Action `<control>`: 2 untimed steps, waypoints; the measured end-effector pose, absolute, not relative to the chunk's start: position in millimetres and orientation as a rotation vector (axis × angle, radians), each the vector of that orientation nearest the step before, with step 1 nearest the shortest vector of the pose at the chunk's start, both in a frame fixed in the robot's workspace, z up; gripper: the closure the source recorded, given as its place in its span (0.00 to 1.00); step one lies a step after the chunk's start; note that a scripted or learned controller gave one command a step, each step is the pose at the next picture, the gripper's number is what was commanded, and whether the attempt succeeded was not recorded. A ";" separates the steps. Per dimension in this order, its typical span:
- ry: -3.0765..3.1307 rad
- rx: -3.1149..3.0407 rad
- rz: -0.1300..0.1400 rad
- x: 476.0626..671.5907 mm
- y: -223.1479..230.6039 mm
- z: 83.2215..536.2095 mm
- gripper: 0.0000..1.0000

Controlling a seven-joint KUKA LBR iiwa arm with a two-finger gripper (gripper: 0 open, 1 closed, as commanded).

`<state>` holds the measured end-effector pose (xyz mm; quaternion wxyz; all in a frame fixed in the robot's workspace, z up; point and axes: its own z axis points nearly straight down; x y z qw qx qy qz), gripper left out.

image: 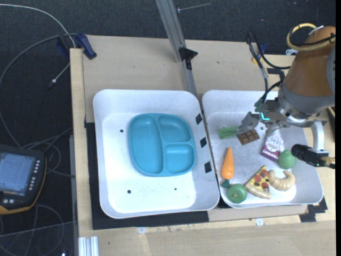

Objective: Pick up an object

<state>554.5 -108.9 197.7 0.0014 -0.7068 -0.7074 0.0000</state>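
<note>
My gripper (250,124) hangs low in the right bin (210,108), near its middle. A brown chocolate-like piece (248,138) lies directly beneath it, and a flat green piece (228,133) sits just to its left. Whether the gripper touches either one I cannot tell. Closer to the front lie an orange carrot (228,163), a pizza slice (259,182), a croissant (282,181) and a green apple (236,194). A pink and white packet (272,146) and a green ball (286,159) rest to the gripper's right.
The left bin (106,159) holds a blue divided plate (161,144). A metal pole (171,20) slants up from between the bins. The arm's body (309,73) covers the right bin's far right corner. A black handle (311,154) juts in at the right.
</note>
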 end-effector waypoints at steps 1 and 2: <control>-2.216 -2.216 0.005 551.6 -107.7 155.2 0.00; -2.216 -2.216 0.006 552.6 -107.2 91.9 0.00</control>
